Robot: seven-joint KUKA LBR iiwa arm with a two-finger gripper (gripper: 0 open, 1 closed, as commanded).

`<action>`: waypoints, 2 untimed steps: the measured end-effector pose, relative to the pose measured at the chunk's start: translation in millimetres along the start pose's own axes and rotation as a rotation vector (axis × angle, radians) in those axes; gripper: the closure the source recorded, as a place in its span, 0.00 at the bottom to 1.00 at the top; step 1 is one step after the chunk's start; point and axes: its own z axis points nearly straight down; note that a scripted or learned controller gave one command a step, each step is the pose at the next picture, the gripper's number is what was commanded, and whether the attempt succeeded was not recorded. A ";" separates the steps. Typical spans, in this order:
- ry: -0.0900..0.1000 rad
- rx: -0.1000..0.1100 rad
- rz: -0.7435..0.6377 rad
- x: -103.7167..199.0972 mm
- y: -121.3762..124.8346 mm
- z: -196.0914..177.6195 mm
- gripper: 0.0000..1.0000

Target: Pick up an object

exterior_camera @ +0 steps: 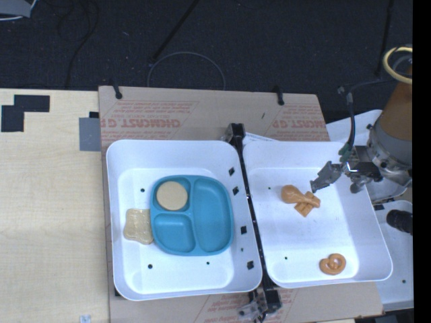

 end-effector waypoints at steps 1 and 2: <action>0.001 0.004 0.000 -0.1 1.6 43.8 0.00; 0.001 0.006 0.001 -0.3 -9.2 101.5 0.00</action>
